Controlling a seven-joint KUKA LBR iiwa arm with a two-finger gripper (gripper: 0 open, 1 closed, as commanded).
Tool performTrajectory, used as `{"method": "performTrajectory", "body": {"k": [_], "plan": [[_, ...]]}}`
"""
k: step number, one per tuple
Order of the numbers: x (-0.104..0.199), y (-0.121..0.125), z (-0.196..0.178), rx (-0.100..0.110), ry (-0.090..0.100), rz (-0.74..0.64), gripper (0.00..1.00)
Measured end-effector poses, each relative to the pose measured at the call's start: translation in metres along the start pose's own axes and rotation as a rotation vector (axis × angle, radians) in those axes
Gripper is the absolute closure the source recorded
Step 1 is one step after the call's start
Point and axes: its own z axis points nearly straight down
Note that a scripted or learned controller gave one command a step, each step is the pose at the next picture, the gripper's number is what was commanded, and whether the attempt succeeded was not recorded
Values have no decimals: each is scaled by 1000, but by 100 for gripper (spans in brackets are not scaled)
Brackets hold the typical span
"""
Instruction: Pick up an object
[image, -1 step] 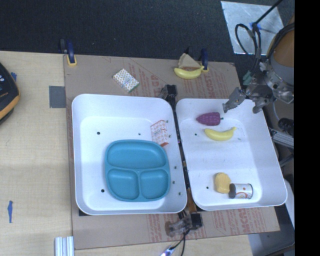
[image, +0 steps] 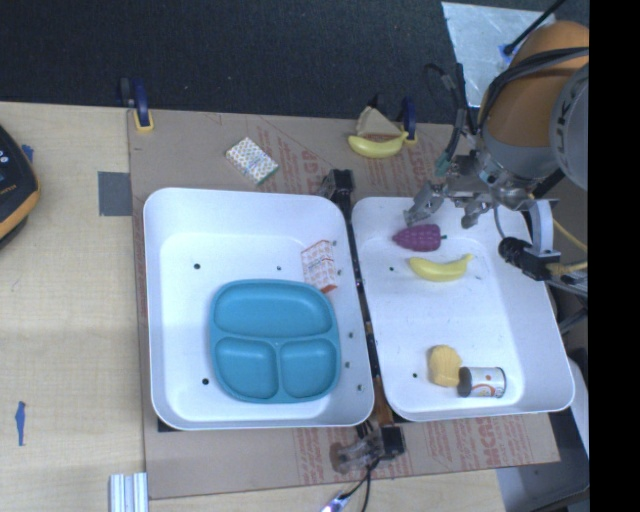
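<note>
The two-finger metal gripper (image: 447, 206) hangs over the right white plastic bin (image: 530, 330) at its twelve o'clock edge, jaws spread and pinching nothing. Just below, at six o'clock, lies a purple knobbly grape bunch (image: 417, 238) — untouched — with a yellow plastic banana (image: 439, 267) beside it, further toward six o'clock.

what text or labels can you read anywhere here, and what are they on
Nothing can be read for certain.
Cardboard sheet: faint red print along its edges, too blurred to read.
Red and white packet in the left bin: printed, too small to read.
Small can in the right bin: red and white label, unreadable.
Patterned packet on the cardboard: a pattern, no legible words.
</note>
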Motion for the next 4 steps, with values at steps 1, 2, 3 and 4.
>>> {"method": "performTrajectory", "body": {"k": [1,2,3,4], "plan": [[-18,6,86,1,0,1,0],[-50,7,104,-2,0,2,0],[-48,7,104,-1,0,0,0],[-36,7,104,1,1,-1,0]]}}
